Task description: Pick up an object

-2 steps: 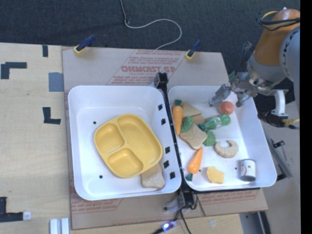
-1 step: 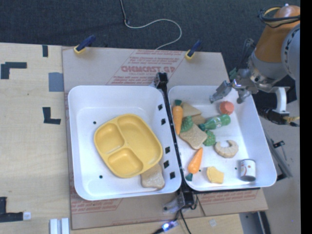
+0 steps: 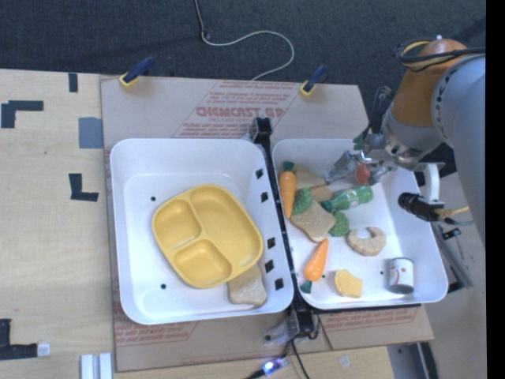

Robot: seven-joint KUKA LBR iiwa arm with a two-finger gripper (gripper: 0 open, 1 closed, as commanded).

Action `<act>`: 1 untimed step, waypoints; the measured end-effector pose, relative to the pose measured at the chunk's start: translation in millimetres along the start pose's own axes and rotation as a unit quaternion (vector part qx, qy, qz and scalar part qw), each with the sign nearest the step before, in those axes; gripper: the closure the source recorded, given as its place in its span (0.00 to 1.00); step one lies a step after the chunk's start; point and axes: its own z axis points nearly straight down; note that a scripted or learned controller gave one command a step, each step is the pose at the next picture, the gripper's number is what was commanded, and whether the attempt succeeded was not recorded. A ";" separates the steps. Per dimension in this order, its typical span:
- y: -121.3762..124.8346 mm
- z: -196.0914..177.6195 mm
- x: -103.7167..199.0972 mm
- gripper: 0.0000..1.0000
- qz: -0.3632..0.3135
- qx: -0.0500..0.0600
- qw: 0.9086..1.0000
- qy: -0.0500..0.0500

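i can't tell my gripper (image 3: 353, 164) state; hovering over the green plastic bottle (image 3: 352, 198), i risk nudging crowded toys aside.

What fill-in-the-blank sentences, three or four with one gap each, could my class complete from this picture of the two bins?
1. The yellow tray lies in the ____ bin.
2. The slice of bread beside that tray touches its ____ corner.
3. The small can lies in the right bin, near its ____ corner.
4. The gripper hangs over the ____ bin, above the green bottle.

Missing words: left; near right; near right; right
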 end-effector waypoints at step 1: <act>3.3 42.4 0.9 0.00 0.000 -0.005 1.000 0.001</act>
